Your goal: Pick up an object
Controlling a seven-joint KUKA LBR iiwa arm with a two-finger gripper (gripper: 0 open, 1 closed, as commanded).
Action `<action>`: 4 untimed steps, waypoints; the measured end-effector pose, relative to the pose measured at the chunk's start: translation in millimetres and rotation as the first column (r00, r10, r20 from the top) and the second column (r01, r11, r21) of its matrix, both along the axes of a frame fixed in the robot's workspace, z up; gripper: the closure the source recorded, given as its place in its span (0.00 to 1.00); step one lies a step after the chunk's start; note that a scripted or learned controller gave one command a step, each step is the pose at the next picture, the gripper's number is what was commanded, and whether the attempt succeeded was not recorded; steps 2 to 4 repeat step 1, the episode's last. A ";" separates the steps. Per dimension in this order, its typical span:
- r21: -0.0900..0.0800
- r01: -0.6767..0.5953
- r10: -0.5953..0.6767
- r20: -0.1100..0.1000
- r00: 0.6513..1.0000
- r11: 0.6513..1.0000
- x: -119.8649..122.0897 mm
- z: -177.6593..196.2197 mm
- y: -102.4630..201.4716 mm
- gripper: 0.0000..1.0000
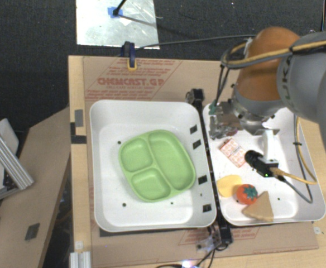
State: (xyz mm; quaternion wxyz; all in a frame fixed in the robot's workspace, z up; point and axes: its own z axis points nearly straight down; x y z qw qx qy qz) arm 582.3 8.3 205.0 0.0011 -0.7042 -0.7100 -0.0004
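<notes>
Camera view, looking down at a slant, takes in two shallow white bins side by side on a brown cardboard sheet (135,78). A green divided plate (156,164) with three compartments lies flat in the middle of the left bin (104,205). The grey arm (313,77) comes in from the right, and its gripper (221,127) hangs over the upper left corner of the right bin (303,201), close to the wall the bins share. Whether the gripper is open or closed cannot be told at this angle, and nothing can be seen held in it. Just below the gripper a pink checkered packet (232,152) lies on the bin floor. Nearer the front edge, a yellow piece (228,185), a red toy fruit (246,194) with a green top and a tan wedge (260,208) sit clustered together, touching or nearly so.
</notes>
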 end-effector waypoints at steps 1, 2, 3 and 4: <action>0.000 -0.001 0.001 -0.001 1.000 1.000 -23.9 -2.0 48.3 1.00; 0.000 -0.001 0.001 -0.001 1.000 1.000 -23.9 -2.0 48.3 1.00; 0.000 -0.001 0.001 -0.001 1.000 1.000 -23.9 -2.0 48.3 1.00; 0.000 -0.001 0.001 -0.001 1.000 1.000 -23.9 -2.0 48.3 1.00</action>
